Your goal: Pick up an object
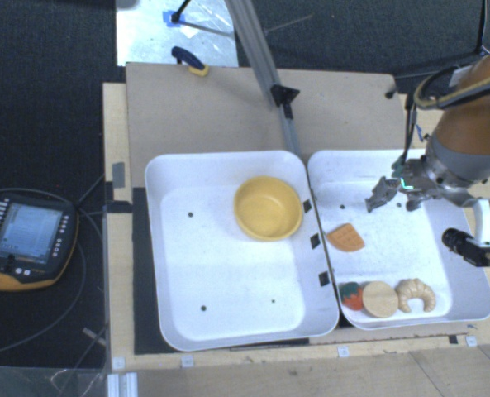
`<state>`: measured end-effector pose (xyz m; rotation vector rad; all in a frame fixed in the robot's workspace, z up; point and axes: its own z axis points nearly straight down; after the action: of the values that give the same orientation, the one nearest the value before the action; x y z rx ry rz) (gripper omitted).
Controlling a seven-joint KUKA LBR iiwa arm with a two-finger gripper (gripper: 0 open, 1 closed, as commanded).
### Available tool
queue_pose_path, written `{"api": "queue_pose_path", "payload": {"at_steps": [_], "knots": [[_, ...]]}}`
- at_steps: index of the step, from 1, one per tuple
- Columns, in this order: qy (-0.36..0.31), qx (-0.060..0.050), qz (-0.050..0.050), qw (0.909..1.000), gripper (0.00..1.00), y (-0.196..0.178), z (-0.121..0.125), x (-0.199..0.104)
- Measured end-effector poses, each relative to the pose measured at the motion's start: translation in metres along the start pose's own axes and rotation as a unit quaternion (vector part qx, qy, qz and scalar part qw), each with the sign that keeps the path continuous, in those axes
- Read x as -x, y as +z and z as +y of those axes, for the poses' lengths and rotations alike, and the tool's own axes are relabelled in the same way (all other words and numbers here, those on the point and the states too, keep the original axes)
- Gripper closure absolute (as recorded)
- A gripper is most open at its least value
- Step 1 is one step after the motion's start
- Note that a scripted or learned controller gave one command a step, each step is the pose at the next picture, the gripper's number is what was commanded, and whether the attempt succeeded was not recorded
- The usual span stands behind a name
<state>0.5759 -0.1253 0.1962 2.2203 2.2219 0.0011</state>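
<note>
Gripper [383,195] hovers over my right bin [377,165], holding nothing; whether it is spread I cannot tell. I read no labels: orange wedge [345,238], round biscuit [380,298], curled croissant [416,294], smooth yellow bowl [268,208].

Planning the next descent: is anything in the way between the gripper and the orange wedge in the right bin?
Nothing visible. The gripper hangs over the right bin, and bare white floor lies between it and the orange wedge. The round tan piece and croissant sit apart, nearer the front wall.
</note>
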Motion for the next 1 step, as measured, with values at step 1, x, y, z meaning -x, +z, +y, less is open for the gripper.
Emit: {"api": "queue_pose_path", "payload": {"at_steps": [1], "knots": [[0.0, 0.0, 0.0, 1.0, 0.0, 0.0, 0.0, 0.0]]}}
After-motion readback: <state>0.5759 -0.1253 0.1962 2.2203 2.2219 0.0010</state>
